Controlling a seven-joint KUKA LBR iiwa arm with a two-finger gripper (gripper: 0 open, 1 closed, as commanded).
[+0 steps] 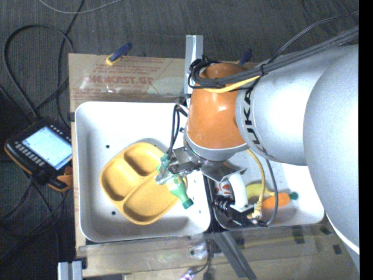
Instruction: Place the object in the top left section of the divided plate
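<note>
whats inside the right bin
In the right bin, a carrot with a green tip and something yellow beside it show. The arm covers most of that bin, so anything else there is hidden.

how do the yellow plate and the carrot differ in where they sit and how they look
The yellow divided plate lies in the left bin; the carrot lies in the right bin. The plate is yellow, broad and sectioned; the carrot is orange, slim, green-tipped, partly behind cables.
</note>
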